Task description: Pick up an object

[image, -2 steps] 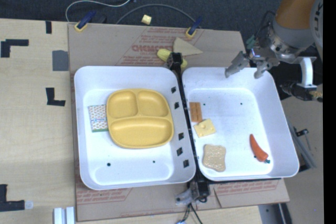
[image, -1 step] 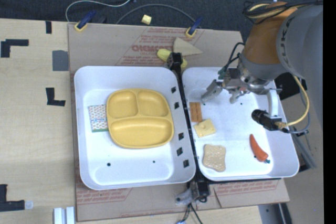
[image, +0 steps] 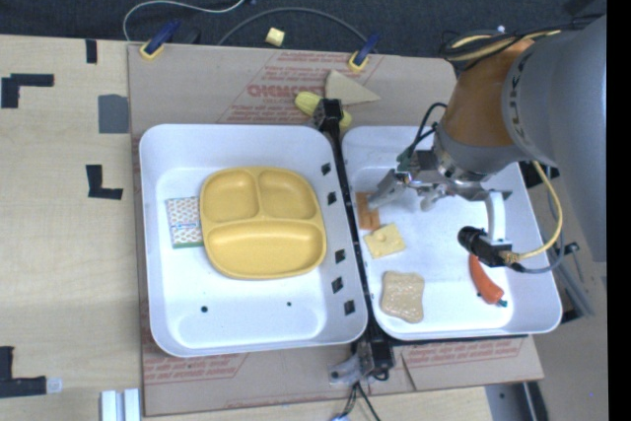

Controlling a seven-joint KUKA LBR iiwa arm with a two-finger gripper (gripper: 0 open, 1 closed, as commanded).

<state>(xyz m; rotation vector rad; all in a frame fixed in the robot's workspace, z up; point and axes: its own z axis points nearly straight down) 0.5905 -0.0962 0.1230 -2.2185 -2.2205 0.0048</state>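
Yellow, the cheese wedge [image: 384, 241] lies in the right bin [image: 523, 315], just below and a little left of my gripper [image: 414, 184]. My fingers are spread apart and hold nothing; they hang over the upper middle of that bin, with the one on the left of the view reaching toward the bin's left wall. A thin orange piece [image: 367, 212] sits between that finger and the cheese, close against the wall. Below the cheese rests a tan cracker [image: 402, 296], near the bin's front edge. Off by the right wall, well apart from my gripper, lies a carrot [image: 486, 279].

Counted: two white bins, one cheese, one cracker, one carrot, one thin orange piece in the right bin. In the left bin [image: 168, 311] I count one yellow tray [image: 262, 222] with three compartments and one small patterned card [image: 183, 221] touching the tray's left edge.

The cheese is nearly square, turned a little so its corners point roughly up-right and down-left; it has no clear long axis. The carrot's long axis runs from upper left to lower right, its green end toward the front right corner. The cracker's longer side runs up and down the view. The orange piece stands lengthwise along the bin wall.
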